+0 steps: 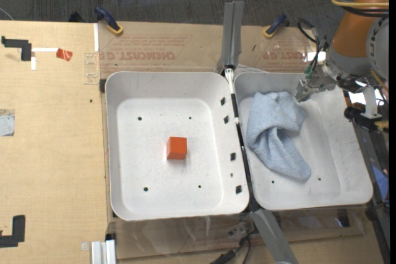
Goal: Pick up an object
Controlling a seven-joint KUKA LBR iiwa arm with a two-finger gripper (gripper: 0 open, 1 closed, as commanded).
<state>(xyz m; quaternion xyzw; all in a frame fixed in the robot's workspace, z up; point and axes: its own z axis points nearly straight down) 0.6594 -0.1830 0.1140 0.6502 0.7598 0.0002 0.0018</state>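
The near edge of the bench (185,238) is taken up by framing and loose cabling, on which nothing of the task depends. Two shallow white bins are set side by side upon it, so that both fall within reach of the arm (362,28) entering from the right.

In the left bin (124,151) a small orange block (177,148) is found standing alone near the middle, well apart from every wall; it is judged easy to approach from above.

In the right bin (346,176) a pale blue cloth (278,133) is seen crumpled in a heap, spread from the near middle toward the far left corner, with one raised fold at its far end.

The tool (307,88) is placed at the far side of the right bin, just beside or touching that raised fold. It is judged that the cloth is the object being attempted, the fold offering an edge to pinch. Whether the tool is apart, together or clamped on the cloth cannot be told, the tip being small and set against pale surfaces. No lift is evident: the cloth lies on the bin floor.

At the far edge, clamps (110,21) are fixed to the brown backing board (154,49), evidently to hold it in place.
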